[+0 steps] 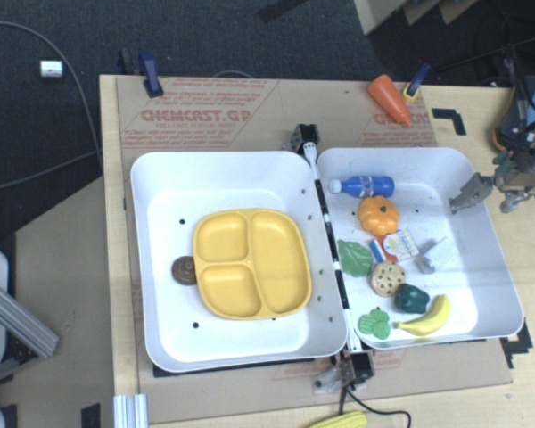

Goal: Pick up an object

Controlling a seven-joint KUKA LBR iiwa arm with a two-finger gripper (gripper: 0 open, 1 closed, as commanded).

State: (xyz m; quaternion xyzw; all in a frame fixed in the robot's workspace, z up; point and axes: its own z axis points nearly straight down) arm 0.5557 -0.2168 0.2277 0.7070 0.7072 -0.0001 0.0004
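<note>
Gripper hovers at the right bin's far right edge, fingers spread, nothing between them.

In the right bin, a blue bottle lies near the far edge beside a small pumpkin; a cookie, green pepper and banana cluster toward the near edge. In the left bin, a yellow divided plate sits at centre, a brown disc touching its left rim.
</note>
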